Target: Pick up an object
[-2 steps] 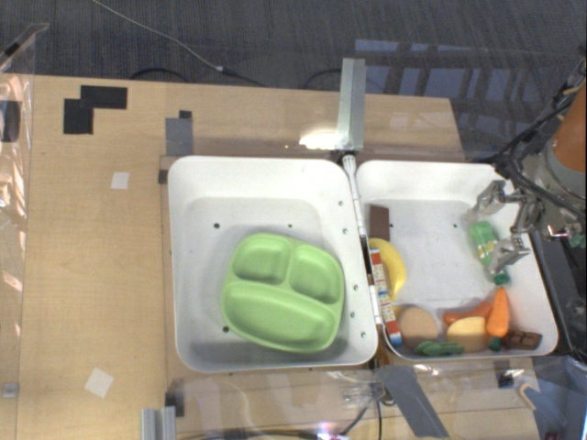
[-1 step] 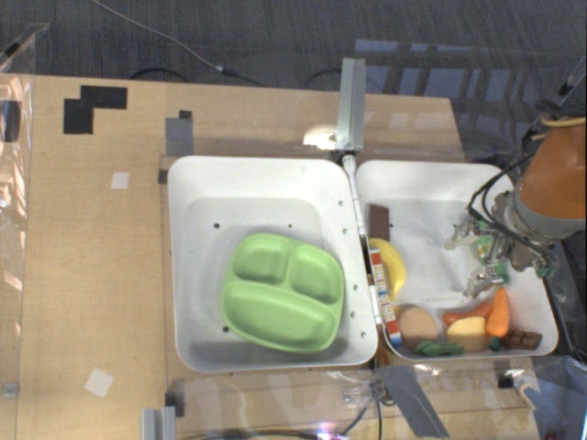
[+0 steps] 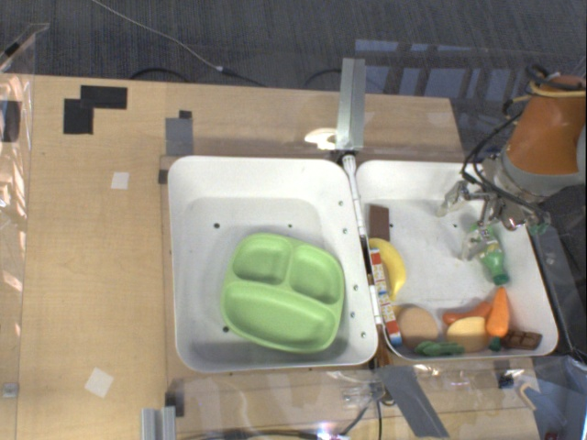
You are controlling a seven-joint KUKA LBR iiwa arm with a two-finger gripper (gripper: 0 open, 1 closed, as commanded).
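Observation:
My gripper (image 3: 479, 225) hangs over the right part of the right bin (image 3: 417, 195), under the orange wrist band. A small green object (image 3: 496, 266) lies just below and to the right of the gripper tip, close to it; whether they touch is unclear. Along the bin's front lie an orange carrot (image 3: 498, 312), a yellow-and-red piece (image 3: 468, 328), a tan rounded item (image 3: 417, 323), a green pod (image 3: 440, 346) and a small brown block (image 3: 525, 341). A banana (image 3: 393, 266) rests by the left wall, with a brown bar (image 3: 378, 218) behind it.
The left bin (image 3: 197, 246) holds a green divided plate (image 3: 284, 291). A metal post (image 3: 351, 99) stands behind the divider between the bins. Black cables run from the arm at the right. Bare wooden bench lies to the left.

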